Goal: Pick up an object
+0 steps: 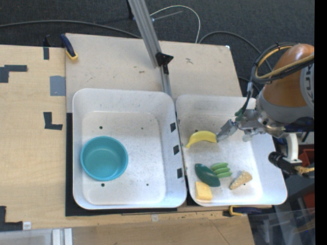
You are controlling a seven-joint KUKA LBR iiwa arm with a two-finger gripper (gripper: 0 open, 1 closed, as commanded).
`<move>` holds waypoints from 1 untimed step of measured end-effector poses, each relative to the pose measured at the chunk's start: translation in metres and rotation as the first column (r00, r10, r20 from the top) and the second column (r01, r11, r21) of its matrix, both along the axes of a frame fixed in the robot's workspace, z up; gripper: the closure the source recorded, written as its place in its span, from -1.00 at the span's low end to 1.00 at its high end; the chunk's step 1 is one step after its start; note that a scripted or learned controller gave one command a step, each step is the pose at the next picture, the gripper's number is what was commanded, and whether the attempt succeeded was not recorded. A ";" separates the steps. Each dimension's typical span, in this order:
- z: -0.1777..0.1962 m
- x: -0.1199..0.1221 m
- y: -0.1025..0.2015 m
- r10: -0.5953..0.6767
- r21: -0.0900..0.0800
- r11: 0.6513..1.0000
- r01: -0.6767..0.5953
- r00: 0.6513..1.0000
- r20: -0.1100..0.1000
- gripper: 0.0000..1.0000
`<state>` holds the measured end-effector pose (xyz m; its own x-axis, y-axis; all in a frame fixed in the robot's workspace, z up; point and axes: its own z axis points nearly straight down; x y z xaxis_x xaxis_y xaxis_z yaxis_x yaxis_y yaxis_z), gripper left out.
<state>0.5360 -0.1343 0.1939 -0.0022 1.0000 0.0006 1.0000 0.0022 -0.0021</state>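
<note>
The tool [225,130] sits at the three o'clock tip of the yellow banana [202,137] in the right bin [265,193]; its grip cannot be told. Touching only the tip, it may nudge the banana aside.

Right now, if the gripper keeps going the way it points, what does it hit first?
Probably the yellow banana: the gripper points left and slightly down at its right end, close by. Its height above the right bin is unclear.

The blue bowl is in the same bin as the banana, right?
No. The camera view shows the blue bowl in the left bin, while the banana lies in the right bin.
</note>
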 end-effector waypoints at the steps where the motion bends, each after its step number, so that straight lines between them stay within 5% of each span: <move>1: 0.000 0.000 0.000 0.000 0.000 1.000 0.000 1.000 0.000 -1.00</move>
<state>0.5360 -0.1345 0.1940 -0.0017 1.0000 0.0005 1.0000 0.0017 -0.0018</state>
